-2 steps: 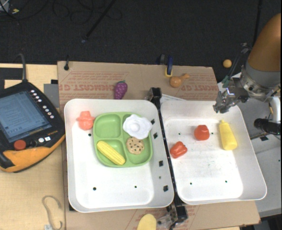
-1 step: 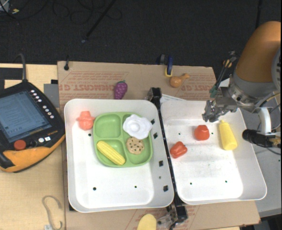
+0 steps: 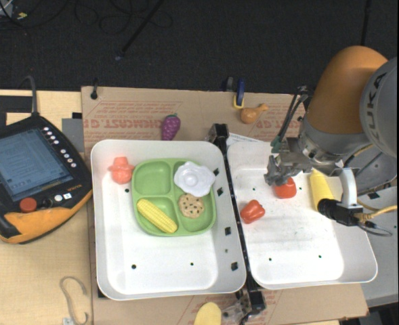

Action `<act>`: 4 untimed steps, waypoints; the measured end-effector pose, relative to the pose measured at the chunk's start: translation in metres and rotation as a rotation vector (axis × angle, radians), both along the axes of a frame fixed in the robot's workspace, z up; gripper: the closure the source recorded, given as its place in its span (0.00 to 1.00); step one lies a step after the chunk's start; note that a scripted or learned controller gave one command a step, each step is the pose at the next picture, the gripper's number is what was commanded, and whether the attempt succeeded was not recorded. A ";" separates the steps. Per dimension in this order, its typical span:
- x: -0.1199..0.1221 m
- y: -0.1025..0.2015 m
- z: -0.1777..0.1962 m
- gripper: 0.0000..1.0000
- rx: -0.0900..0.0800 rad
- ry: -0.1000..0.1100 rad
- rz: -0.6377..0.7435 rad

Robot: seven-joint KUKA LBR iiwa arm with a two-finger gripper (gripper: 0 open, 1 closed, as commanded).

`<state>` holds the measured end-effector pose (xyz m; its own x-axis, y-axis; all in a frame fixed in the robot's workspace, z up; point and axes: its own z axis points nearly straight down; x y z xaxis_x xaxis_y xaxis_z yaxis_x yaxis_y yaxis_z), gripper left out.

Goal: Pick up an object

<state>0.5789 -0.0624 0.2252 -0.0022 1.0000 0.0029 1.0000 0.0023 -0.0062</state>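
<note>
Approach step, tool low over a red piece

Right bin (image 3: 307, 263) holds an orange-red toy pepper (image 3: 253, 211); farther back, the tool (image 3: 278, 175) hangs touching or just above a red piece (image 3: 286, 189). Whether its fingers are spread I cannot tell. Next, probably: close, then lift straight.

- Arm (image 3: 362, 107): grey KUKA iiwa, rounded casing; dark "KU" lettering partly visible on upper right link.
- Orange band (image 3: 345, 87): big, smooth, dome-shaped, above the wrist.
- Wrist section: grey metal, w/ thin dark cables (image 3: 290, 117) running along its left side.
- End effector (image 3: 278, 175): dark grey, small & blocky; details too small to tell.
</note>
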 end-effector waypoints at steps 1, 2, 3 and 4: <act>-0.010 0.051 0.004 1.00 -0.001 -0.002 0.000; -0.044 0.103 0.003 1.00 -0.001 0.000 0.000; -0.034 0.094 -0.009 1.00 -0.003 -0.001 -0.002; -0.035 0.094 0.013 1.00 -0.002 -0.004 -0.004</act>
